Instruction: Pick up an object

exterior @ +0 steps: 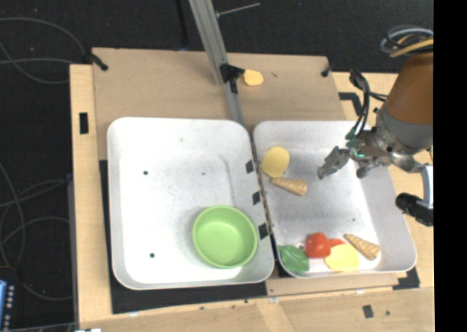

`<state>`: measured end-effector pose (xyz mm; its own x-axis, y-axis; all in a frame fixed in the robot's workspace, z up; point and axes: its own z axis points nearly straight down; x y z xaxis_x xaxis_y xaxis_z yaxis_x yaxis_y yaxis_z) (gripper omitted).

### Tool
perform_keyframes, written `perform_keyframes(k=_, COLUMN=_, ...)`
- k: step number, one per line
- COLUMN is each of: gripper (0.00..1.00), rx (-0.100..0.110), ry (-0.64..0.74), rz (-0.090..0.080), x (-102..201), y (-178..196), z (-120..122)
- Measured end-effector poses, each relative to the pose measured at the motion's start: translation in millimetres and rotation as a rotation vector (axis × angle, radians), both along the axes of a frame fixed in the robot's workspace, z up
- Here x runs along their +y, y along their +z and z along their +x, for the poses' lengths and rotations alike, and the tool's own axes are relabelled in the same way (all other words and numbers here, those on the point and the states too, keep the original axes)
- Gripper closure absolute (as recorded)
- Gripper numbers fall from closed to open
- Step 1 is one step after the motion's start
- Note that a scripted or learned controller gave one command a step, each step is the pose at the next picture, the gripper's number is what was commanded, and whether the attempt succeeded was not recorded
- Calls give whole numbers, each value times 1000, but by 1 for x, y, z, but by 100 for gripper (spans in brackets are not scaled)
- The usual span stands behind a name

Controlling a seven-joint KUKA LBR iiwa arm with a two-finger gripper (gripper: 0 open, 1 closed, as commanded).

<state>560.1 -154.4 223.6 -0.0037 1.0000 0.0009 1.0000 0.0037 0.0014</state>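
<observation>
Op: Gripper (pixel 345 165) hangs over right bin (pixel 321 137), fingers spread, nothing btwn them. Nearest picks?

Tech: Yellow round toy (pixel 276 160) touching cone (pixel 290 186), just left of it. Go for the cone, probably; drop straight down, fingers across its narrow width, w/ clearance from the yellow one. Red toy (pixel 317 244) cluster at front wall looks too crowded.

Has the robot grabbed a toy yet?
Not yet. The gripper hangs over the right bin with nothing between its jaws. The toys lie in that bin: a yellow piece, a cone, a red piece. The green bowl sits in the left bin. Picking is left.
</observation>
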Motion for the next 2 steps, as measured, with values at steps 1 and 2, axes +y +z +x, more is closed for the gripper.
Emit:
perform_keyframes(k=1, gripper=0, rx=0, ry=-1, rz=0, x=0, y=0, z=0)
perform_keyframes(k=2, gripper=0, rx=4, ry=-5, rz=-3, x=-3, y=-42, z=-4)
